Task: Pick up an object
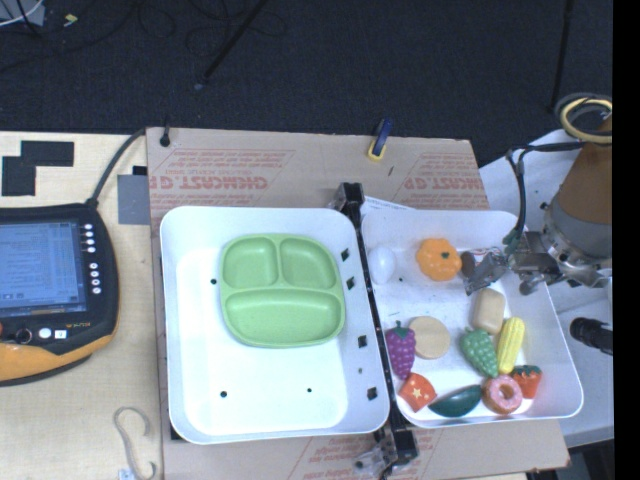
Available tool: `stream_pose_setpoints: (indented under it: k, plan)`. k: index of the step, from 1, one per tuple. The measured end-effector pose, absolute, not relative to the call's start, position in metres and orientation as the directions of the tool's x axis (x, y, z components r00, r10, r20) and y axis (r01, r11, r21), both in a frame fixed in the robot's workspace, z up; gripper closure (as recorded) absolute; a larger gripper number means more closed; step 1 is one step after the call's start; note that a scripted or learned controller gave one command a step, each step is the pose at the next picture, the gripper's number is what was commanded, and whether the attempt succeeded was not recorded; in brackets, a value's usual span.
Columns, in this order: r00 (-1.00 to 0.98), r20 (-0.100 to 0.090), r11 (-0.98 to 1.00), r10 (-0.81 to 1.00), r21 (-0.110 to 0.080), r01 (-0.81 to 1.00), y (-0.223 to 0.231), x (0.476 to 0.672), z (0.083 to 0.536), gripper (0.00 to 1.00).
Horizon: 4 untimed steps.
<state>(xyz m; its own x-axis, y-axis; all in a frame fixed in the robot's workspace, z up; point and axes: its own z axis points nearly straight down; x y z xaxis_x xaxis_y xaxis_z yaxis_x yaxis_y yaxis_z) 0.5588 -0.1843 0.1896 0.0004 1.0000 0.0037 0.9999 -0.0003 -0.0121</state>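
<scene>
We're mid-approach: gripper (pixel 487 265) low just right of small orange plastic pumpkin (pixel 439 259), grip state unreadable; next, settle over target.

Green plate (pixel 281 302), orange fruit (pixel 439 259), yellow corn (pixel 511 343), purple grapes (pixel 400 349)

Arm reaching in low from the right edge of the frame

The grey arm (pixel 590 203) enters at the right side, mid-height, its orange band showing as a tan-orange cone near the upper right. From the wrist the gripper (pixel 478 265) stretches leftward, roughly level, its dark fingers ending right of the frame's centre; whether they are parted or closed cannot be made out.
</scene>
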Motion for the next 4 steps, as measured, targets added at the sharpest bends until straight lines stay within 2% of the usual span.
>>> stream_pose_setpoints:
  k: [1,2,3,4]
  plan:
    - [-0.001,0.002,0.001,1.000,-0.004,1.000,-0.185,0.561,0.194,0.00]
    - [-0.001,0.003,0.001,1.000,-0.009,1.000,-0.186,0.550,0.137,0.00]
    - [0.002,-0.005,-0.002,1.000,0.012,1.000,-0.188,0.555,0.106,0.00]
    - [0.006,-0.007,-0.006,1.000,0.013,1.000,-0.191,0.555,0.116,1.00]
